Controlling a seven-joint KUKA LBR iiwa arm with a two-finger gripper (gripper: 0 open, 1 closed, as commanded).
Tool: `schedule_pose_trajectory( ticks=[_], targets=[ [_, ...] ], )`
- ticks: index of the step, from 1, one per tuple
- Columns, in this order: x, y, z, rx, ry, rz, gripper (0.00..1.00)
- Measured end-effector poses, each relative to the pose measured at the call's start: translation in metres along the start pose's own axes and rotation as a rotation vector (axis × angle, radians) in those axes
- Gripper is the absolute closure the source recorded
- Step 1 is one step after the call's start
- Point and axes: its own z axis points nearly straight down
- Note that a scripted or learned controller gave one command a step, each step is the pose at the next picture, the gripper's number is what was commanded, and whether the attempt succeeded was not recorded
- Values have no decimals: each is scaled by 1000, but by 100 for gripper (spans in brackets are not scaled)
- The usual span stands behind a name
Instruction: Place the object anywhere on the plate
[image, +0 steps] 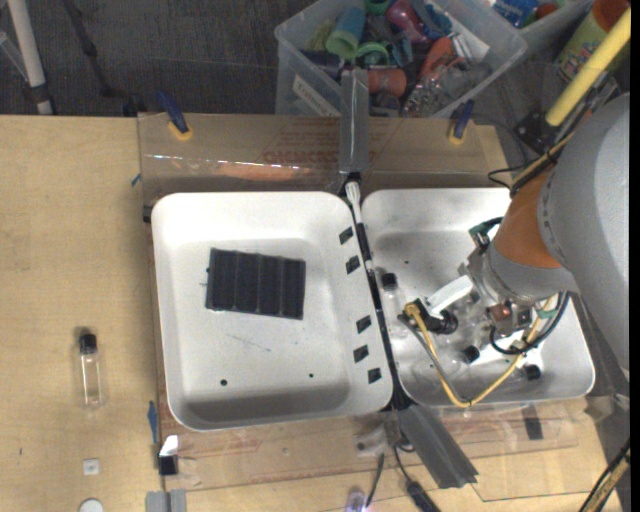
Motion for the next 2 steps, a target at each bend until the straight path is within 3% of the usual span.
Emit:
schedule_pose_trajectory(
  ticks=[1,2],
  targets=[
    [-57,6,-4,-6,14,1,100],
    [-74,42,-2,-7,13,-465,100]
  ],
)
